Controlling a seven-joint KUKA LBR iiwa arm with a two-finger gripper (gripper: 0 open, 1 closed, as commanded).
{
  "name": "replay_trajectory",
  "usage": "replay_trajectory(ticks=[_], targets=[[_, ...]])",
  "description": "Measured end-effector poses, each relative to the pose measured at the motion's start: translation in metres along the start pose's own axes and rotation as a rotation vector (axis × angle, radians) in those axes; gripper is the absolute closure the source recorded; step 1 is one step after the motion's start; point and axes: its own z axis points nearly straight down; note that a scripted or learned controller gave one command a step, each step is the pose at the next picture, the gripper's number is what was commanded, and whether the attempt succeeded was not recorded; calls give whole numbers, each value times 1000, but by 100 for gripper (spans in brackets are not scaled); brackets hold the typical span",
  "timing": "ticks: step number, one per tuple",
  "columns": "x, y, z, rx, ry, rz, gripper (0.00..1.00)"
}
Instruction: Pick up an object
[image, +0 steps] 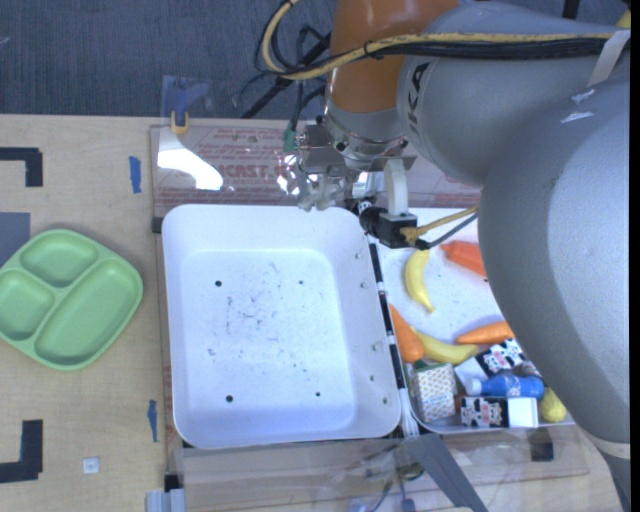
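The arm (520, 150) is seen reaching in from the right, orange band at top. The pincer (318, 190) is placed over the far rim of the left bin (190, 250), near the top edge of the counter (80, 180). Nothing is seen between its tips; whether it is released or clenched cannot be told.

The objects are found in the right bin (450, 290), partly covered by the arm: a banana (418, 280) near the far side, a carrot (462, 257) just right of it, a second carrot (483, 333) lower down, another banana (445, 349) beside it, an orange piece (405, 338) against the divider, and small boxes (470, 395) and a blue bottle (510, 385) packed at the near end.

A green divided plate (65, 297) is set on the counter, well left of the bins.
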Motion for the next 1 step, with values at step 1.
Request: replay_trajectory(ticks=[1], targets=[[12, 2, -20, -6, 0, 317, 100]])
